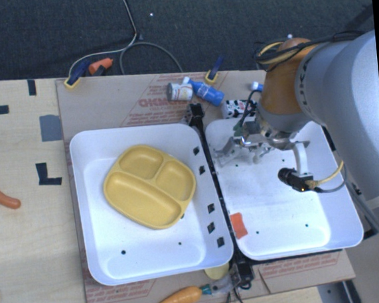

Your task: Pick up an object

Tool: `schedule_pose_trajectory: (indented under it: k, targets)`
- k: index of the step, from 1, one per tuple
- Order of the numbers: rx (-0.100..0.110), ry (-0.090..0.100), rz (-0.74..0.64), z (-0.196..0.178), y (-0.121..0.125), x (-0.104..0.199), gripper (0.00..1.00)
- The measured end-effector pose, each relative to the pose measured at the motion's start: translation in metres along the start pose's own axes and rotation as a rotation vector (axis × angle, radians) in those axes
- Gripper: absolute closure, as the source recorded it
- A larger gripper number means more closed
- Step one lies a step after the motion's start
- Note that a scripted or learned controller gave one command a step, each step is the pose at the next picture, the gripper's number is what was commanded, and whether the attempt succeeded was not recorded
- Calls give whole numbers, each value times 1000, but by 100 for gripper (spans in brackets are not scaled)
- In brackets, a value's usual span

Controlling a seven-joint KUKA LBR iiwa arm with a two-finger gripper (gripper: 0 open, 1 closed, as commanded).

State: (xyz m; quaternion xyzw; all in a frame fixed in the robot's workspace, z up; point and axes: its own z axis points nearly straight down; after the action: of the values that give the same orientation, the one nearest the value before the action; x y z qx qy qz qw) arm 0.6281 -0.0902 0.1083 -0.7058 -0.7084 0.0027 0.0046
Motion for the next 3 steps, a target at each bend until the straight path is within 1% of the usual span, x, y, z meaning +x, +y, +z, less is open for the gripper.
schedule_pose_trajectory:
  k: [1,2,3]
  targets:
    - [-10,-3,0,25,42,-8,0]
    - [-14,0,-3,-82,-28,69,0]
    - [-3,-3,8,-74,-103,36,0]
